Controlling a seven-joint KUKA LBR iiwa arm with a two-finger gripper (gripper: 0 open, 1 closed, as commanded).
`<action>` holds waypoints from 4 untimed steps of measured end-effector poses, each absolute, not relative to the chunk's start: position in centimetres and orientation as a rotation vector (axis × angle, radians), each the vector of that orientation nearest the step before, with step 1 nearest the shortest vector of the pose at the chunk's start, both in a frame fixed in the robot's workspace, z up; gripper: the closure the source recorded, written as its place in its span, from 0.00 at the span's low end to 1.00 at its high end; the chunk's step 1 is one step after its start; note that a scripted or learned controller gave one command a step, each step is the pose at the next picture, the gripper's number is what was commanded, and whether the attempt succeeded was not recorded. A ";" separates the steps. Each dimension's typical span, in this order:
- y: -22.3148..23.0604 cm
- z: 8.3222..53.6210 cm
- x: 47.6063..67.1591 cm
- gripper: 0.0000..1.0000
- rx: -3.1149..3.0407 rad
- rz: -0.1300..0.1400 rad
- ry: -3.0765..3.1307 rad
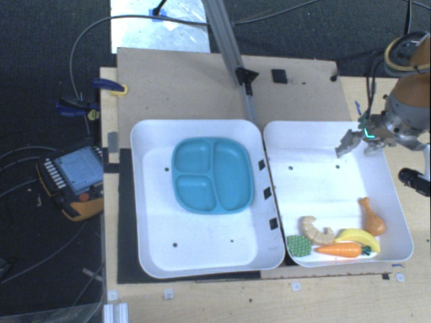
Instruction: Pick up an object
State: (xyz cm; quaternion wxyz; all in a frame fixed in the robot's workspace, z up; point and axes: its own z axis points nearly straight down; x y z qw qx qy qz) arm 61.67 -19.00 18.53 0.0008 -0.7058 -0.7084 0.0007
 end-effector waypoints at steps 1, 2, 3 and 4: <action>-19.0 18.7 61.8 0.00 -2.218 -0.001 -2.227; -19.2 13.4 62.8 0.00 -2.214 0.001 -2.230; -19.2 8.4 62.9 0.00 -2.216 -0.002 -2.231; -19.4 9.8 63.1 1.00 -2.223 -0.002 -2.242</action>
